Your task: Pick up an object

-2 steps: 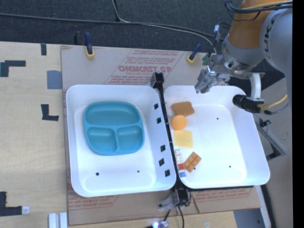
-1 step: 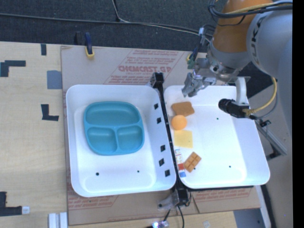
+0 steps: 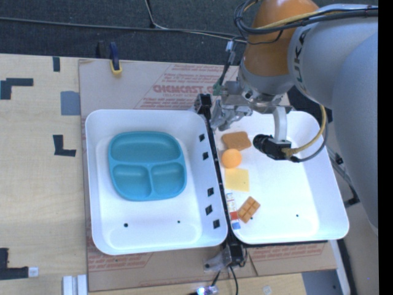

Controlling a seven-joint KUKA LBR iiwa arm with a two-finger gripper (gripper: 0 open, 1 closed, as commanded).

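In left bin [image 3: 98, 165], blue tray [image 3: 147, 165]

Pale wooden bench [image 3: 37, 183] with dark tape marks; brown cardboard sheet [image 3: 159, 85]; dark carpet floor [image 3: 92, 11] behind, crossed by black cable [image 3: 178, 29]

Teal three-compartment plastic tray [image 3: 147, 165] lying flat in left shallow white bin [image 3: 98, 226]; yellow-handled clamp [image 3: 115, 60] at far edge of brown cardboard sheet [image 3: 153, 88].
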